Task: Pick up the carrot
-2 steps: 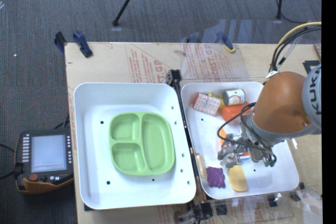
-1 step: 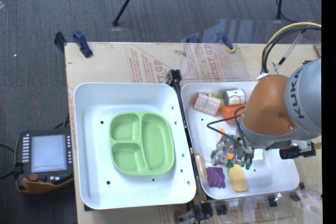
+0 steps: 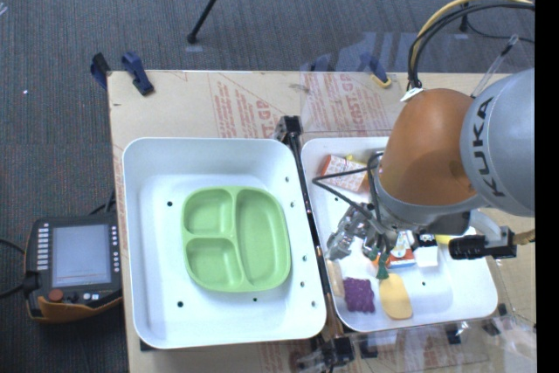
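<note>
The carrot (image 3: pixel 385 260) is a small orange piece with a green top. It lies in the right white bin (image 3: pixel 463 297), mostly hidden under the arm's wrist. My gripper (image 3: pixel 348 238) hangs low over the left part of that bin, just left of the carrot and above a purple bunch of grapes (image 3: pixel 358 294). Nothing can be seen held in it.
A yellow toy food (image 3: pixel 396 300) lies beside the grapes, and a tan stick (image 3: pixel 334 277) lies by the bin's left wall. An orange and white box (image 3: pixel 343 169) sits at the bin's back. The left bin (image 3: pixel 148 188) holds a green divided plate (image 3: pixel 236 238).
</note>
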